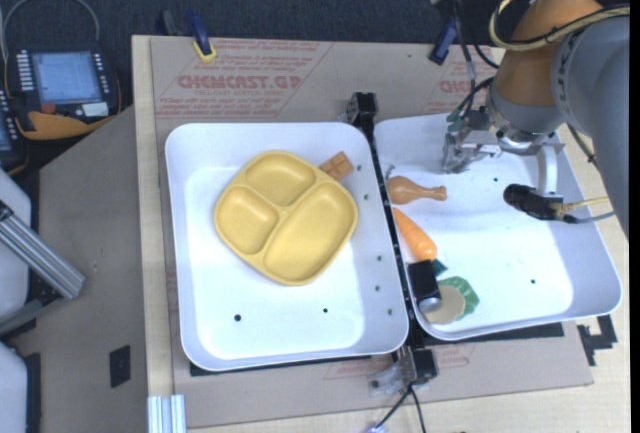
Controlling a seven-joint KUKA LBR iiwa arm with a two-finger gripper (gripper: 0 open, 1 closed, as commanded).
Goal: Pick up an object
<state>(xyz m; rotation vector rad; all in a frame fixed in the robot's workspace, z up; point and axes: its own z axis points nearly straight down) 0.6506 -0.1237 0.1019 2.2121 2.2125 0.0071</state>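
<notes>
My gripper (458, 159) hangs over the far part of the right bin (560, 261), with nothing seen between its fingers. Just in front of it and to the left lies a tan toy drumstick (412, 190). Nearer along the bin's left wall lies an orange carrot (415, 235). Further forward sit a black block (423, 281), a green piece (462, 289) and a tan round disc (447, 305), crowded together at the near left corner.
The left bin (200, 301) holds a yellow divided plate (286, 216). A small brown block (337, 165) lies at the plate's far right edge. The arm's orange band and grey body stand over the right bin's far right corner.
</notes>
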